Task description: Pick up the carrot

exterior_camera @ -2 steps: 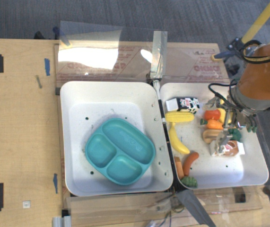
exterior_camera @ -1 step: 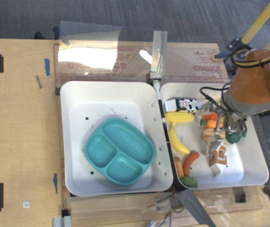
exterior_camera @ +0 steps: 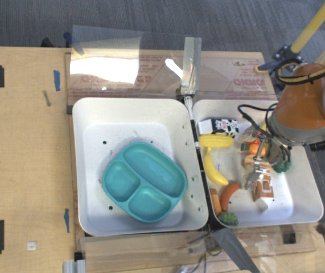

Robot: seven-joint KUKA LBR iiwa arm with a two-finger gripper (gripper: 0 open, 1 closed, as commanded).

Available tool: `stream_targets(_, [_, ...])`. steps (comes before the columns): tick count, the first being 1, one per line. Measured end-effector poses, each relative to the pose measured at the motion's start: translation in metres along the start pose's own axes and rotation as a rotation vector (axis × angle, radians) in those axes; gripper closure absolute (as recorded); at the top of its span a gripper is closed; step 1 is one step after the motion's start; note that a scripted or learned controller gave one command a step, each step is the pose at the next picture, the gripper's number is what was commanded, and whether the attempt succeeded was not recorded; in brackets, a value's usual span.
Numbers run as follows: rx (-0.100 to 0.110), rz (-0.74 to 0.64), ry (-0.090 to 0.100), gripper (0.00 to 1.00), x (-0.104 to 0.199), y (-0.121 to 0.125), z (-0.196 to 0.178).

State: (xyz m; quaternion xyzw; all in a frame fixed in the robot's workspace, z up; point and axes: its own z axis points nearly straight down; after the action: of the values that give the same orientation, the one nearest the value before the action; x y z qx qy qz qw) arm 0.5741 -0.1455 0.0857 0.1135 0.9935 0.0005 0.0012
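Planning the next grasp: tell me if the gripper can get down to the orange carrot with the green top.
Probably yes. The orange carrot with the green top lies uncovered near the right white bin's front edge, left of the gripper, though the yellow banana crowds it.

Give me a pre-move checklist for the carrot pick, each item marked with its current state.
1. Carrot in view, lying in the right bin: ok.
2. Gripper above the carrot: not ok, it sits up and to the right of it.
3. Carrot between the fingers: not ok.
4. Finger opening: cannot tell.
5. Room around the carrot: not ok, the banana lies close beside it.
6. Teal plate out of the way in the left bin: ok.
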Motion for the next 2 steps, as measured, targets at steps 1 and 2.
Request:
stream_targets(1, [0.000, 0.135, -0.005, 0.00, -0.015, 0.008, 0.000])
stream_targets(2, [0.003, 0.330, 0.005, 0.00, -0.065, -0.027, 0.002])
